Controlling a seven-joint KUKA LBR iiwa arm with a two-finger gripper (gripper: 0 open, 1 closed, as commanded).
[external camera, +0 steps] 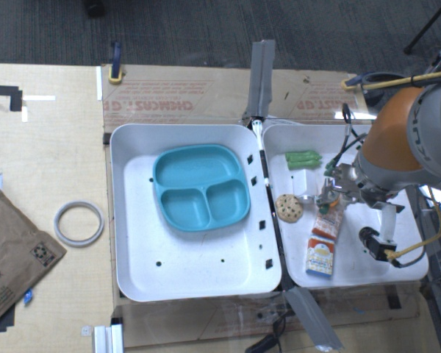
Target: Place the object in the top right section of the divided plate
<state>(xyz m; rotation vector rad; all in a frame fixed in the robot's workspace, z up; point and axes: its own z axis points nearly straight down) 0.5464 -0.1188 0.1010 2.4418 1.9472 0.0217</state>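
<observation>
A teal divided plate [202, 186] lies in the left bin [121, 219], with one wide section at the top and two smaller ones below. In the right bin [356, 276] are a green bean-like object [303, 159], a round cookie [289, 208] and a small orange and white carton [321, 248]. My gripper [328, 199] hangs low over the carton's upper end, just right of the cookie. The wrist hides whatever lies between its tips.
The arm's orange band [397, 134] and grey wrist cover the right bin's right half, with a black cable [378, 245] looping below. A tape ring [79, 222] and a brown cardboard piece [15, 256] lie on the bench left of the bins.
</observation>
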